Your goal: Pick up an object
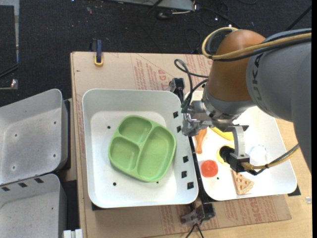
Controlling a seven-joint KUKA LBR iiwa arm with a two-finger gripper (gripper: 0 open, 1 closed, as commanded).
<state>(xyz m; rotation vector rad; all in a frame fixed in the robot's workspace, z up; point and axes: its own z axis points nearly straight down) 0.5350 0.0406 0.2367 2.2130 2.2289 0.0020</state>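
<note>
Jaws hidden under wrist | bins (94, 133): 2 | green plate (142, 148): 1

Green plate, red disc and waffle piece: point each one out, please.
Green plate (142, 148), camera view, on its centre divider.
Red disc (209, 168), camera view, on its top face.
Waffle piece (242, 184), camera view, on its gridded middle.

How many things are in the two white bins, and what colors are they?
Green: 1, the divided plate
Orange: 1, the carrot-shaped piece
Red: 1, the round piece
Yellow: 1, partly hidden under the arm
White: 1, the ball
Tan: 1, the waffle piece
Total: 6
</note>
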